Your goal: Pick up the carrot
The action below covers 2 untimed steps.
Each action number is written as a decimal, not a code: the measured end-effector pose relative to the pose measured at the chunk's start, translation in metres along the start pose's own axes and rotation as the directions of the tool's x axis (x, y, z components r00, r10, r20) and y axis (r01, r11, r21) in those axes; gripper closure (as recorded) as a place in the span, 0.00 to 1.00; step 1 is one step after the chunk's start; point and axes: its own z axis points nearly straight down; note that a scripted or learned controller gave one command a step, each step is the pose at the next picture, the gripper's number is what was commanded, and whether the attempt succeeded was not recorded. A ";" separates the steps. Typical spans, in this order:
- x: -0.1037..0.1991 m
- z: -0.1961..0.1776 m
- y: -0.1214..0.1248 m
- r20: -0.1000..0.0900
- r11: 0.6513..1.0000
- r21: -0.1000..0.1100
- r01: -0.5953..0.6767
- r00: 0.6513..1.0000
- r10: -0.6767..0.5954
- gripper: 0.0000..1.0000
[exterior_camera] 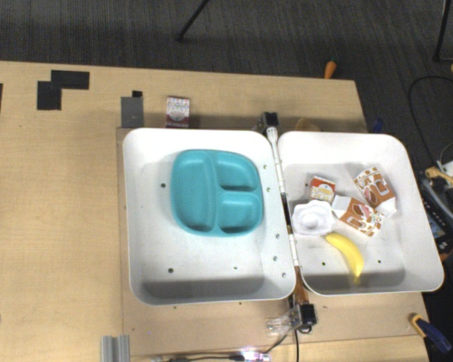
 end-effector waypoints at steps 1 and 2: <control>0.000 0.000 0.000 0.000 1.000 0.000 0.000 1.000 0.000 0.00; 0.000 0.000 0.000 0.000 1.000 0.000 0.000 1.000 0.000 0.00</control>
